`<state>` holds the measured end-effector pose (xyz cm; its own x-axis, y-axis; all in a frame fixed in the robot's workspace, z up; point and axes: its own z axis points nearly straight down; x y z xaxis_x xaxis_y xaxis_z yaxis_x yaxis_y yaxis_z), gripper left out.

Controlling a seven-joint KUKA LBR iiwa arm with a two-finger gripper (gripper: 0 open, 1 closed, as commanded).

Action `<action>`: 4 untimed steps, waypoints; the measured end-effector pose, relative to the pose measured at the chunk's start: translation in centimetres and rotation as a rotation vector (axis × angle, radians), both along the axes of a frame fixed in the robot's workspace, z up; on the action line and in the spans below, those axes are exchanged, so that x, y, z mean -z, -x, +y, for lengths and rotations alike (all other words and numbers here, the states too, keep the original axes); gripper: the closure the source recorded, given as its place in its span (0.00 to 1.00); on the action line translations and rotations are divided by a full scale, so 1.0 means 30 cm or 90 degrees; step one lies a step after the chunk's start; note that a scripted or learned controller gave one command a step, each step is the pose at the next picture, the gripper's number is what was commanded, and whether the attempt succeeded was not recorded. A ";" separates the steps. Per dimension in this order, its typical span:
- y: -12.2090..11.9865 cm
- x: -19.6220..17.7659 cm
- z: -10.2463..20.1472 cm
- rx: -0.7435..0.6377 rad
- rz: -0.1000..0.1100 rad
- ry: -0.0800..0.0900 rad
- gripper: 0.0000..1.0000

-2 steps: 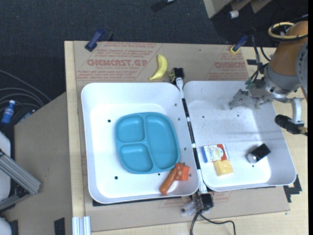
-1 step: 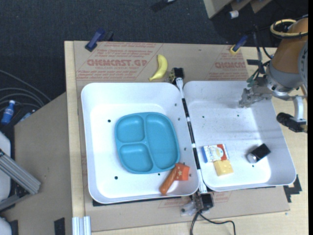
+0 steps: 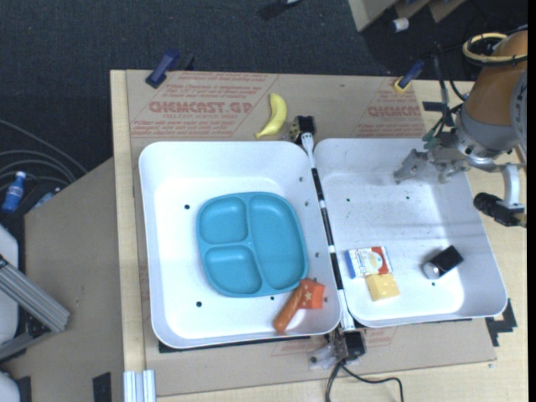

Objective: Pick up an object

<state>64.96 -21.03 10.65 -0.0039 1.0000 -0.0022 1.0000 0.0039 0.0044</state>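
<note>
Gripper [image 3: 416, 167] over far part of right bin [image 3: 494, 258], nothing betw fingers; spread or pressed together, can't tell. Pick candidates lie near edge: small carton [image 3: 368, 262], yellow block [image 3: 383, 287], black piece [image 3: 442, 262]. Arm poised above, prob. pre-descent.

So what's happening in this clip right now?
A KUKA arm reaches in from the right, its pincer low over the far end of the right bin, with nothing visibly in it. That bin holds a small carton, a yellow block and a black item, all at its near end. The left bin holds a blue tray and an orange carrot toy. A banana lies on the bench behind the bins.
</note>
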 end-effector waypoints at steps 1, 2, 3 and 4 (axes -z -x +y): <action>-0.002 -0.035 0.000 0.000 -0.002 0.001 1.00; -0.002 -0.035 0.000 -0.001 -0.001 0.001 0.00; -0.005 -0.071 0.000 -0.001 -0.003 0.002 1.00; -0.004 -0.070 0.000 -0.001 -0.003 0.002 0.00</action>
